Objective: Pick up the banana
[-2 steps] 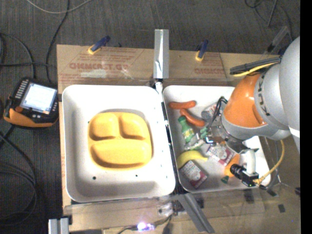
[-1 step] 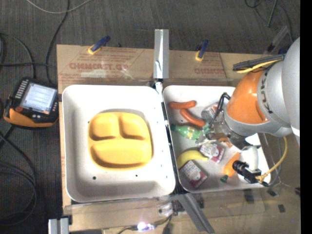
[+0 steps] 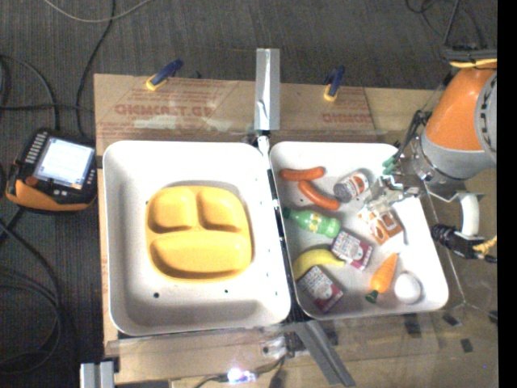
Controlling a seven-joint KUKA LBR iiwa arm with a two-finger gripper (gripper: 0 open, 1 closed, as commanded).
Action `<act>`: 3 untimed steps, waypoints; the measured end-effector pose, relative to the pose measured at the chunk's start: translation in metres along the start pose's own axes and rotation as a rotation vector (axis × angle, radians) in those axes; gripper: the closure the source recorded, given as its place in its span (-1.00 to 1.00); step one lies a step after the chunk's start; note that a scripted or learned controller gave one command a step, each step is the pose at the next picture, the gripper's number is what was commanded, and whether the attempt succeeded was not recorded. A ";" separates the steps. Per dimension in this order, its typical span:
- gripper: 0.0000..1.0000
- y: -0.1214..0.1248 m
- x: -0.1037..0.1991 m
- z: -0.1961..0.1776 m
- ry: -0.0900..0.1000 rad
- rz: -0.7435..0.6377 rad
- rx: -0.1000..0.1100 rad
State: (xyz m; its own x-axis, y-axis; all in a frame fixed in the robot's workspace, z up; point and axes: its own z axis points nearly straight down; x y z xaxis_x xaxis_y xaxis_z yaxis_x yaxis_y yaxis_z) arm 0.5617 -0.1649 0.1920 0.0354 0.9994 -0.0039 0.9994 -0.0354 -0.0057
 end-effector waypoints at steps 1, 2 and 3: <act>-1.00 0.000 0.001 0.000 0.000 -0.001 0.001; -1.00 -0.040 0.055 0.092 -0.001 0.000 -0.020; -1.00 -0.049 0.056 0.096 -0.015 -0.116 -0.039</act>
State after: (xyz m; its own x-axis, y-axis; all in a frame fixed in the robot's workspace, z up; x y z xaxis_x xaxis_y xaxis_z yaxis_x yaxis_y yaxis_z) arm 0.5137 -0.1080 0.0957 -0.0800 0.9966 -0.0208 0.9962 0.0806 0.0323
